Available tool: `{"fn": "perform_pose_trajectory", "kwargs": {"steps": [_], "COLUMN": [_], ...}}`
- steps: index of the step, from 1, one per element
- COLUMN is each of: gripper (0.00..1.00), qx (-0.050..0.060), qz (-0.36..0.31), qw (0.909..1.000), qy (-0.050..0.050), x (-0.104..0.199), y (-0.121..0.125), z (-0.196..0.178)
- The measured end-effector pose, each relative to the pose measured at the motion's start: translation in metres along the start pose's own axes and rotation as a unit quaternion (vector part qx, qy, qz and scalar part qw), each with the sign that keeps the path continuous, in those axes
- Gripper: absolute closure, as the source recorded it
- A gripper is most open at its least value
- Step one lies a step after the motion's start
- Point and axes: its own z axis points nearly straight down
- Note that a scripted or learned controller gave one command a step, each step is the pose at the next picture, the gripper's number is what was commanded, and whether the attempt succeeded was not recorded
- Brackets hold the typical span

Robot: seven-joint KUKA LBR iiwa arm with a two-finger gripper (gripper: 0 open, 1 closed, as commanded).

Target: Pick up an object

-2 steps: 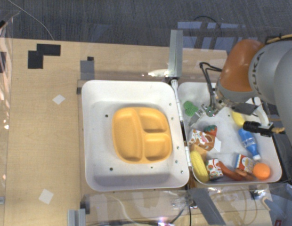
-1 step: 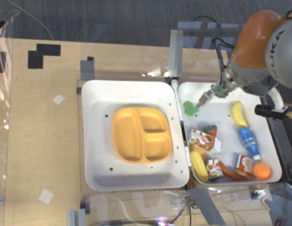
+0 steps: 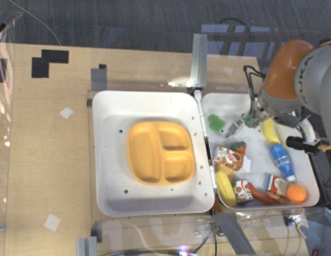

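Note:
The right bin [image 3: 229, 101] holds several toy foods. A green piece [image 3: 216, 123] lies near its left wall and a yellow banana [image 3: 270, 130] towards the right. A blue bottle [image 3: 281, 161], an orange [image 3: 297, 194], a small carton [image 3: 276, 184], a red sausage [image 3: 264, 197], a can [image 3: 243, 191], a corn cob [image 3: 225, 187] and a printed snack packet [image 3: 229, 158] fill the front half. My gripper [image 3: 236, 127] hangs low over the bin's back part, between the green piece and the banana, just right of the green piece. I see nothing held in it.
In the left bin [image 3: 109, 196] lies a yellow divided tray [image 3: 160, 152]. A metal post [image 3: 199, 63] stands behind the wall between the bins. The grey arm with its orange band [image 3: 285, 71] comes in over the right bin's back right corner.

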Motion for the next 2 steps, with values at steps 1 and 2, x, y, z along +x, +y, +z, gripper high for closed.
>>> {"fn": "perform_pose_trajectory", "kwargs": {"steps": [1,2], "gripper": [0.0,0.0], "qx": [-0.006,-0.01], "qz": [0.015,0.003], "qw": [0.9999,0.9999], "qy": [-0.004,-0.006], "x": [0.028,0.026], "y": [-0.007,0.058], "z": [0.008,-0.097]}}
